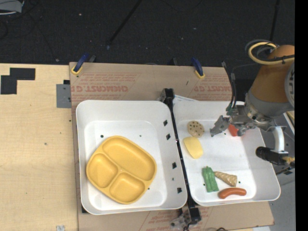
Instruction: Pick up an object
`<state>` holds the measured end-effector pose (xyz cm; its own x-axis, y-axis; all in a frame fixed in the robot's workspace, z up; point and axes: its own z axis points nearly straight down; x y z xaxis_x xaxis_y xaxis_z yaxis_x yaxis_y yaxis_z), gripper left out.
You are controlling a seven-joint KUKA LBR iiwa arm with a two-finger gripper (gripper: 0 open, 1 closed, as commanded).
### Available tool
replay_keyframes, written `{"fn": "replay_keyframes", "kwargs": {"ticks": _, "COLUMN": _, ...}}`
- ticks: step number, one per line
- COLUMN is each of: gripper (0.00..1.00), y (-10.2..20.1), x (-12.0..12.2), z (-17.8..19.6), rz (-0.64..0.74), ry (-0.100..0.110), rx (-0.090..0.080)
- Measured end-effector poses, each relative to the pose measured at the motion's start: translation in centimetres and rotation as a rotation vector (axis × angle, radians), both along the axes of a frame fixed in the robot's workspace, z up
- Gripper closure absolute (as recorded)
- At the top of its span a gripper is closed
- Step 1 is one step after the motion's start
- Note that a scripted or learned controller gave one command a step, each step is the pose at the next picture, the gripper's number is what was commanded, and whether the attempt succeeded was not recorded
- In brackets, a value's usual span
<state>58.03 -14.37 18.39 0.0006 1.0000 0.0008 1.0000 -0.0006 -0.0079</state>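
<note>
end effector (pixel 225 125) low over right bin (pixel 269 189), fingers spread, nothing between them | nearest target: round cookie (pixel 195 127) just beside, then yellow block (pixel 194 147) | green piece (pixel 209 179), cone (pixel 226 178), sausage (pixel 232 193) lie apart, reachable singly | yellow tray (pixel 121 168) fills left bin (pixel 86 114)

In the right bin (pixel 269 186), bare floor lies between the cookie (pixel 195 127) and yellow piece (pixel 194 147) at left and the cone (pixel 226 178), green piece (pixel 209 179) and sausage (pixel 232 193) in front.
</note>
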Motion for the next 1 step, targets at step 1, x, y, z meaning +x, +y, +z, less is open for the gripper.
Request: {"fn": "replay_keyframes", "kwargs": {"ticks": 1, "gripper": 0.0, "y": 0.0, "x": 0.17, "z": 0.39, "rz": 0.001, "ry": -0.007, "rx": -0.001}}
